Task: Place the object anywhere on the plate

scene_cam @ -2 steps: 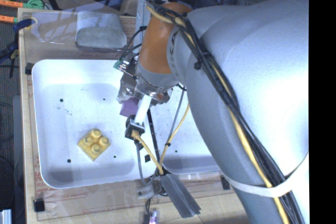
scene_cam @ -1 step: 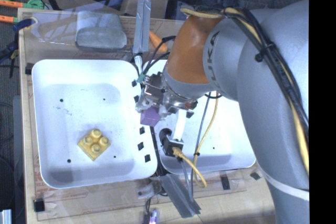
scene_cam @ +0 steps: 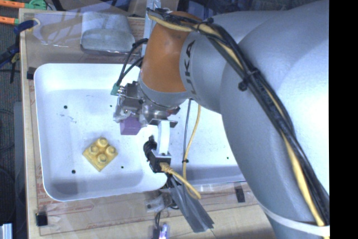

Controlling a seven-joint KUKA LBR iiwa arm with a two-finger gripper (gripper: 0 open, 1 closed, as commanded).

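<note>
End effector [scene_cam: 130, 115] hangs over the middle of the left bin [scene_cam: 50, 92], under the orange band [scene_cam: 163, 59] of the grey arm [scene_cam: 263, 98], which comes in from the right and covers most of the right bin. A small purple object [scene_cam: 130, 126] sits right at the end effector's lower tip; cannot tell whether it is pinched or merely beneath it, and the end effector's own state cannot be read from this angle.

Yellow studded block [scene_cam: 100, 153] lies flat on the left bin's floor, down and left of the end effector, apart from it and from the purple object.

Black and yellow cables [scene_cam: 246, 73] run along the arm; one yellow lead drops toward the bin's near rim. Folded grey cloth [scene_cam: 106, 33] rests on the worktop [scene_cam: 39, 42] behind the left bin.
</note>
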